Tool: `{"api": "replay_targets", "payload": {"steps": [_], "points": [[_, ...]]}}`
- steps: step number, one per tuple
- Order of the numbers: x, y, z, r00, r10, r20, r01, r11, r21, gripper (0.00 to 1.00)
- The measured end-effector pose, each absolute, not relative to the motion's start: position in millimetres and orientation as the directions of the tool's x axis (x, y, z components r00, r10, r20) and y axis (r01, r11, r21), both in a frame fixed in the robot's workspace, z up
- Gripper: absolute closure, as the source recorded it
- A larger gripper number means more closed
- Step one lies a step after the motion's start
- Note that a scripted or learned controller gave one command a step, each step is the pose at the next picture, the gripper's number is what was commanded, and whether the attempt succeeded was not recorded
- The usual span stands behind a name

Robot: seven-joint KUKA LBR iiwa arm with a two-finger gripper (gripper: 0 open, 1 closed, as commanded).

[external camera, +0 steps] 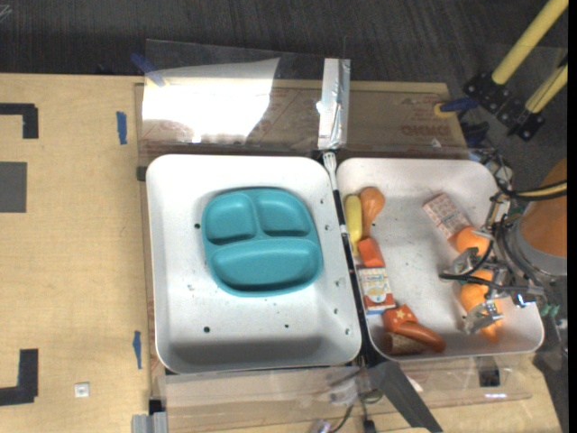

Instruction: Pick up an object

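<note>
The gripper [476, 289] is seen low over the right part of the right bin [410, 171], among orange objects. One orange ball [470, 240] lies just above it, another orange piece [480, 311] directly beneath. Whether anything is clasped cannot be told. A small carton [443, 212] lies near the ball. Along that bin's left wall a yellow item [352, 216] and a juice box [374, 285] are lined up. A teal divided plate [261, 240] sits in the left bin [171, 314].

One fixed camera looks down at a slant over both white bins [171, 242].
</note>
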State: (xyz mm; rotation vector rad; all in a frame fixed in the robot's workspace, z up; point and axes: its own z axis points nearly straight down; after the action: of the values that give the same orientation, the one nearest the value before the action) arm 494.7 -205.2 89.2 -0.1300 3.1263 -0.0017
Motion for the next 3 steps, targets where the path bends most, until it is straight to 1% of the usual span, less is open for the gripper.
{"api": "replay_targets", "payload": {"steps": [1, 2, 3], "points": [[489.5, -201.5, 89.4, -0.998, -0.063, -0.014, -0.063, 0.998, -0.004, 0.0], [488.1, -193.8, 89.6, -0.996, -0.086, -0.013, -0.086, 0.996, -0.007, 0.0], [493.2, -201.3, 89.2, -0.998, -0.058, -0.013, -0.058, 0.998, -0.003, 0.0]]}}
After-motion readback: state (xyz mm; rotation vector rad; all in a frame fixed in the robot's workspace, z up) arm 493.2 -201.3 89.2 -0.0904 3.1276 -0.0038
